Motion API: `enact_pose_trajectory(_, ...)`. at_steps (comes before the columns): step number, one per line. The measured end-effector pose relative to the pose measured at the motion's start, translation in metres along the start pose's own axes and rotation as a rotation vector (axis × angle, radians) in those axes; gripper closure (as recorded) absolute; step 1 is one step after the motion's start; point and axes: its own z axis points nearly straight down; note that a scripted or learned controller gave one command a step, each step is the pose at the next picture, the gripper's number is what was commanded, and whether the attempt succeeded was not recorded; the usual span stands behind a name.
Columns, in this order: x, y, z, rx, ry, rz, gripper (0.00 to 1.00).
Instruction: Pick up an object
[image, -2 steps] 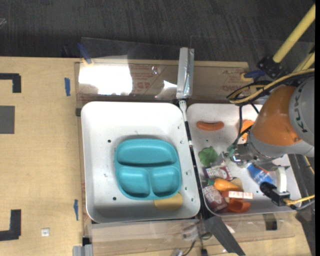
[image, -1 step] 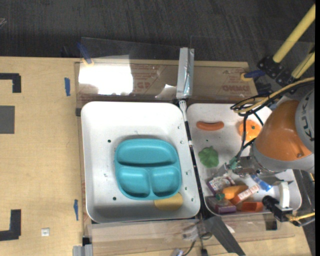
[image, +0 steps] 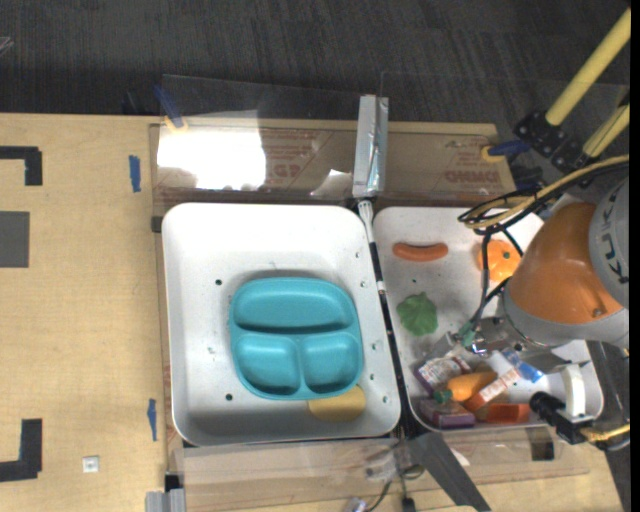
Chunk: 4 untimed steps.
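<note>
My gripper (image: 472, 340) hangs low over the right bin (image: 452, 226), just above a pile of small things at its near end. The pile holds a crinkled packet (image: 437, 372), an orange piece (image: 467, 385), a white tube with a red end (image: 503, 383) and a purple item (image: 447, 419). Farther back in the same bin lie a green lump (image: 419, 314), an orange sausage (image: 420, 251) and an orange ball (image: 497, 260) partly hidden by the arm. Nothing shows as held.
The left bin (image: 190, 300) holds a teal divided plate (image: 295, 335) and a tan block (image: 337, 404) at its near edge. The arm's orange band (image: 565, 275) and cables cover the right bin's right side. A clear wall stands behind both bins.
</note>
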Motion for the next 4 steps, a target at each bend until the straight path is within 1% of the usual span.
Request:
enact_pose_trajectory(1, 0.001, 0.000, 0.000, -0.001, 0.001, -0.058, 0.00)
enact_pose_trajectory(2, 0.001, 0.000, 0.000, 0.001, 0.002, -0.203, 0.00)
enact_pose_trajectory(3, 0.010, 0.012, -0.093, 0.019, 0.010, -0.290, 0.00)
enact_pose_trajectory(4, -0.041, 0.069, -0.018, 0.029, 0.010, -0.160, 0.00)
